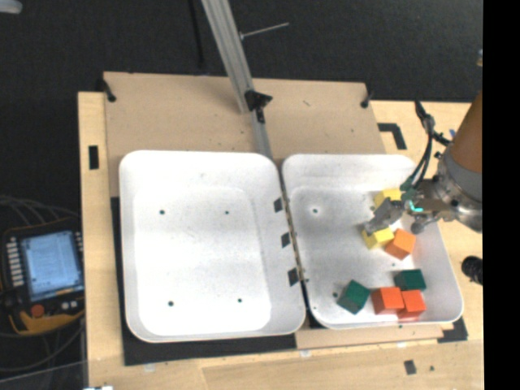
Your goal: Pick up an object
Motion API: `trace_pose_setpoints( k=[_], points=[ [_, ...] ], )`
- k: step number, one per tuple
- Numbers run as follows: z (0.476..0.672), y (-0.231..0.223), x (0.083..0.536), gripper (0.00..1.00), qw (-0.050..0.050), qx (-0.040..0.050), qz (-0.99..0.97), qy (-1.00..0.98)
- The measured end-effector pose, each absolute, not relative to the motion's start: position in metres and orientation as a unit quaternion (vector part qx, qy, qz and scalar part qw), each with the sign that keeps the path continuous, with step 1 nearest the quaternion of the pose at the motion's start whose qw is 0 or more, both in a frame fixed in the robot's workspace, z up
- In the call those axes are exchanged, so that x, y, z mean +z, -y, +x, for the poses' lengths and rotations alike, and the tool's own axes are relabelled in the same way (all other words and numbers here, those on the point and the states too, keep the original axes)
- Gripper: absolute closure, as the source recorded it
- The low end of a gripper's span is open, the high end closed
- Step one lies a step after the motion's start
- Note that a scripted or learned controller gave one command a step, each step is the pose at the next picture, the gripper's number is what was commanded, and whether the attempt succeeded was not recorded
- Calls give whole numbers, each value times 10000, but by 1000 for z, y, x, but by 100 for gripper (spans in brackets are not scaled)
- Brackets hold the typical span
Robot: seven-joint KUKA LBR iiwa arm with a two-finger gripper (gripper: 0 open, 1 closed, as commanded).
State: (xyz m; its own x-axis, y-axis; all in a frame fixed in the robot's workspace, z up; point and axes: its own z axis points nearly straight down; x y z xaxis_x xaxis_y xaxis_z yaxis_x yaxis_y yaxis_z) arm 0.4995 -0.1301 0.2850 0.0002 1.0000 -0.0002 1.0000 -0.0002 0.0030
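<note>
My gripper (399, 220) hangs low over the right white bin (325, 187), near its right side, and looks open. One grey finger (381, 215) reaches down-left toward a yellow block (375, 236). An orange block (400, 244) lies just below the gripper, between the two fingers' lines, and I cannot tell whether it is touched. A second yellow block (391, 194) sits just behind the gripper. Nothing is lifted.
Near the right bin's front lie a green block (353, 296), a darker green block (410, 279) and two orange-red blocks (388, 299) (413, 301) side by side. The left white bin (199, 242) adjoins it. A metal pole (231, 47) rises behind the bins.
</note>
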Motion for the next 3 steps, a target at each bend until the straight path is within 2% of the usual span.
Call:
trace_pose_setpoints(
  k=[1, 2, 3],
  points=[
    [497, 128, 242, 0, 0, -11, 7074, -7068],
    [495, 132, 180, 0, -18, -21, 7075, -7067],
    [502, 127, 125, 0, -15, -17, 7077, -7065]
  ],
)
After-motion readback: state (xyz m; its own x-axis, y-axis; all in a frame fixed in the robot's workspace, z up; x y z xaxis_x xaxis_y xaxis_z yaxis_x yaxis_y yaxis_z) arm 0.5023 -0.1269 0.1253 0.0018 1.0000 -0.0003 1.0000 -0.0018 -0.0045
